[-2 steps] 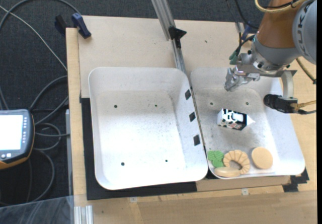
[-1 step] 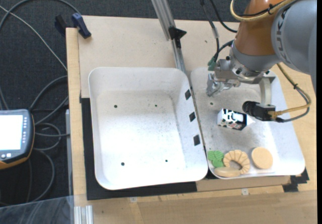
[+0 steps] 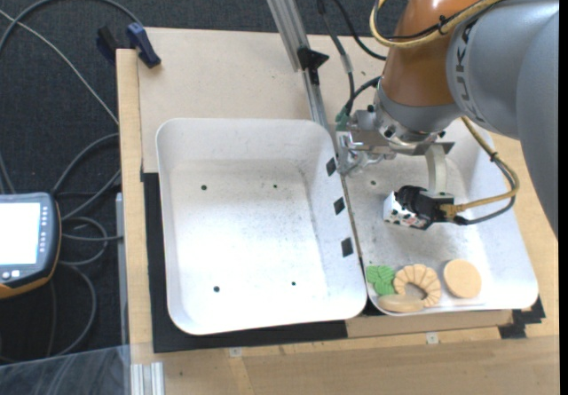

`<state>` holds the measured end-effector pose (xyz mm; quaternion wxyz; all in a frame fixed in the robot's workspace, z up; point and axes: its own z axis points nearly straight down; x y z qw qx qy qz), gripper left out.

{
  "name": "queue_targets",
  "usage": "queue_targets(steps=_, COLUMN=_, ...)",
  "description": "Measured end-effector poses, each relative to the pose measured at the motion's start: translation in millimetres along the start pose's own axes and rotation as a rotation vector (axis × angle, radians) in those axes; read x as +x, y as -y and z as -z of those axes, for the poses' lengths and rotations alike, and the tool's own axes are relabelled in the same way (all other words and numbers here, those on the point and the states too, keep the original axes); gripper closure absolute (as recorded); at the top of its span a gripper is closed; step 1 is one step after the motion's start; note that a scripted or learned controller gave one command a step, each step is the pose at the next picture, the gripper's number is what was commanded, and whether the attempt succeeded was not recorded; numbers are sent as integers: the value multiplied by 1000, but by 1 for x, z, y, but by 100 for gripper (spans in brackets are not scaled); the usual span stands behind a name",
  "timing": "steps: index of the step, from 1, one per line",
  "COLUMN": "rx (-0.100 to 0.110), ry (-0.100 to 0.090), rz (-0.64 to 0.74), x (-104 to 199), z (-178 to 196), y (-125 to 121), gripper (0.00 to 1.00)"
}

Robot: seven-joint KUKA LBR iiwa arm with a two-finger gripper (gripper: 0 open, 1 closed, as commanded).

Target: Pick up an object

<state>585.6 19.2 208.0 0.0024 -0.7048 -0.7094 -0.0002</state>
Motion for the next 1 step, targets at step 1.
queue_targets(steps=1, rx=-1, ry=0, rz=1, x=53, z=6, y=10, gripper=100)
